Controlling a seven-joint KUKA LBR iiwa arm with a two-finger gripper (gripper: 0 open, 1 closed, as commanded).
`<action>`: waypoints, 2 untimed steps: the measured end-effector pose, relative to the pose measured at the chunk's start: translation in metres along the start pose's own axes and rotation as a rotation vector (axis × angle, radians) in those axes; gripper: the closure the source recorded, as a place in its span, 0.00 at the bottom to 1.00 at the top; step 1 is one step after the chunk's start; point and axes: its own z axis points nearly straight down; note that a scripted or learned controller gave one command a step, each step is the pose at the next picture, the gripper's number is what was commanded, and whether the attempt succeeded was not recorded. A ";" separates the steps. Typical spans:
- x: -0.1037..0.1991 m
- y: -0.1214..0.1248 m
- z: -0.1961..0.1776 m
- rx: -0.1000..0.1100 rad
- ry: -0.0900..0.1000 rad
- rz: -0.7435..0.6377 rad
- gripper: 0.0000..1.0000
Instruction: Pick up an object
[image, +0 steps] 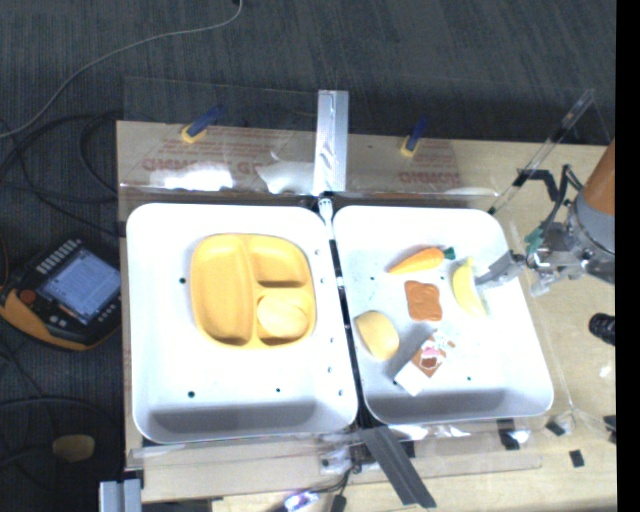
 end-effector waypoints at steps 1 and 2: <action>0.044 0.049 0.139 -0.006 -0.003 -0.185 0.00; 0.044 0.049 0.129 -0.008 -0.003 -0.184 1.00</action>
